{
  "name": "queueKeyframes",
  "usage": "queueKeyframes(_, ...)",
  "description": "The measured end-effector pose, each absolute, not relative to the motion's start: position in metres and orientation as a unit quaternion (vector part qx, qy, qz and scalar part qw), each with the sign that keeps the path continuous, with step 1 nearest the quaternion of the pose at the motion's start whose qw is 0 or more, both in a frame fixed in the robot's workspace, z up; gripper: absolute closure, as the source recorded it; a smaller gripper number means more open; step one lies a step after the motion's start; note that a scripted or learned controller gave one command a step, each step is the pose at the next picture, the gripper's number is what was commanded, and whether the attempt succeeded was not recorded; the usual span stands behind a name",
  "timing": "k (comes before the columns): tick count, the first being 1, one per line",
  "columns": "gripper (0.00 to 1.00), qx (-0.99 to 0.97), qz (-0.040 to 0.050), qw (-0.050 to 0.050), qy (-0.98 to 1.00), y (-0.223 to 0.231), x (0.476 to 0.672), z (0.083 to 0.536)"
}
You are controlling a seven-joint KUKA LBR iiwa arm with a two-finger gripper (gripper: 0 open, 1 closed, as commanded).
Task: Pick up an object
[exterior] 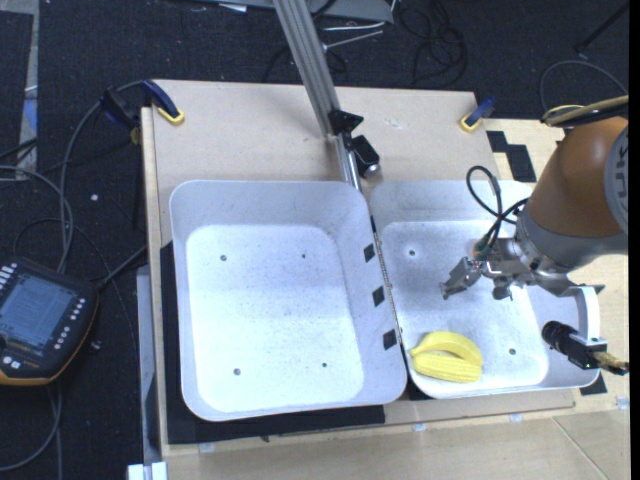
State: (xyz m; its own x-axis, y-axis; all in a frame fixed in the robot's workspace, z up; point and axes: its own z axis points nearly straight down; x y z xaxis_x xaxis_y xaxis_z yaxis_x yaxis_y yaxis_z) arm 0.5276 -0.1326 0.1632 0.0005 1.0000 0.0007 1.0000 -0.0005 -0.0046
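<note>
A yellow banana lies at the near edge of the right bin, close to its left corner. My gripper hangs over the middle of that bin, up and a little to the right of the banana and apart from it. Its dark fingers point left and nothing shows between them. The grey arm with its orange band comes in from the right.
The left bin sits beside the right one, their rims meeting at the centre. A slanted metal pole rises behind the bins. A teach pendant lies on the floor at the left, with cables around it.
</note>
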Motion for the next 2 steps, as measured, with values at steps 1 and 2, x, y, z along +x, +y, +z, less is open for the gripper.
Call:
queueKeyframes(1, 0.00, -0.707, 0.0017, 0.002, -0.707, -0.134, 0.528, 0.100)
queueKeyframes(2, 1.00, -0.707, 0.0000, 0.000, -0.707, -0.134, 0.530, 0.113)
